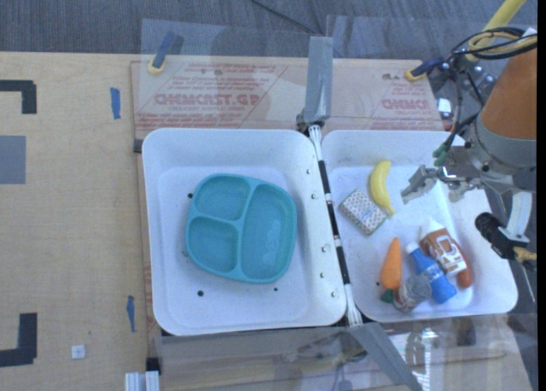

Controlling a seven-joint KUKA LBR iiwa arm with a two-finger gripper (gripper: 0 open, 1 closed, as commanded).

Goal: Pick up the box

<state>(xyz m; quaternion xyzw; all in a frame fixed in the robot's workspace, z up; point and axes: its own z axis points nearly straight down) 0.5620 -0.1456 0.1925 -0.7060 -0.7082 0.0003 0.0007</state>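
Box position: the box (362, 211) lies in the right bin (503, 294), in its left half, near the wall that divides the two bins, tilted diagonally.
Gripper position: the gripper (424, 183) hangs over the upper right part of the same bin, with the orange-banded arm behind it at the right edge.
Key relation: the box is to the left of the gripper and a little toward the front of the bench; its long axis runs from upper left to lower right.
Gripper state: its metal tips seem a little apart and nothing is between them, so I judge it open and holding nothing.
In the way: the banana (380, 185) stands between the gripper and the box, just beside the box's upper right edge.
Other things: a carrot (392, 265), a blue bottle (432, 276) and a white bottle with a brown label (445, 250) lie at the front of the bin, apart from the box.
Left bin: the teal divided plate (241, 228) lies in the left bin (162, 244), far from the action.
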